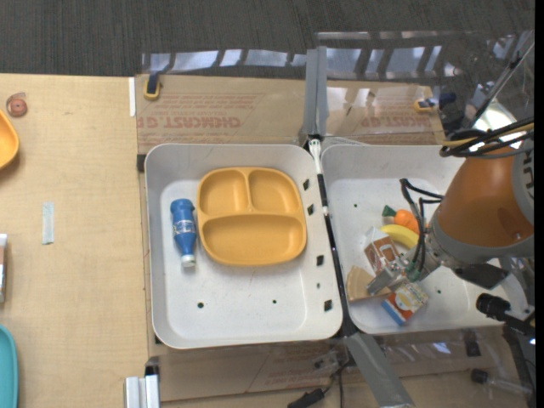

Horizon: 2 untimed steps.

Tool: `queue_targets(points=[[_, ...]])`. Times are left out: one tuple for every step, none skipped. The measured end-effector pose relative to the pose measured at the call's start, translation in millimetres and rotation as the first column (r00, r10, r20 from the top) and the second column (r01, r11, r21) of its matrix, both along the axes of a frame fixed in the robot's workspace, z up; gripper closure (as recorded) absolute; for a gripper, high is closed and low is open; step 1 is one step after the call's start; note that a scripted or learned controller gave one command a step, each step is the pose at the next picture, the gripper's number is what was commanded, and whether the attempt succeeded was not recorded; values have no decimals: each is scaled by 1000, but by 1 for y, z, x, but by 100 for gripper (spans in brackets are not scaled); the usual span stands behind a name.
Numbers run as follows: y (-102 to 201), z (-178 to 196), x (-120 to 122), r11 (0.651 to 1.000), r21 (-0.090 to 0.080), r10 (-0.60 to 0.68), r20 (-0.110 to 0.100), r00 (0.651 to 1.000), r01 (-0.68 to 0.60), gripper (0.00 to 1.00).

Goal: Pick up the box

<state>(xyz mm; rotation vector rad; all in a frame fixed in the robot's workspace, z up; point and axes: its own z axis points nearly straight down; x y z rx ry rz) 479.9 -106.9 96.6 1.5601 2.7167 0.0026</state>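
My tool (393, 272) sits on the box (384, 257) in the right bin (357, 185), grip state unclear; I should centre before lifting.

Box (387, 260) partly under the gripper (396, 276) (fingers too blurred to read), arm (484, 206) cut off at right edge

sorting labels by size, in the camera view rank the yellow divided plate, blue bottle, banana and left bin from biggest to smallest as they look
1. left bin
2. yellow divided plate
3. blue bottle
4. banana, though the arm hides part of it, so its place against the bottle is unsure.
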Motion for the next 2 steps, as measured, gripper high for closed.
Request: queue_targets(points=[[0, 10, 2, 1000, 2, -4, 4, 1000, 4, 100], [75, 94, -2, 995, 2, -95, -9, 995, 95, 100]])
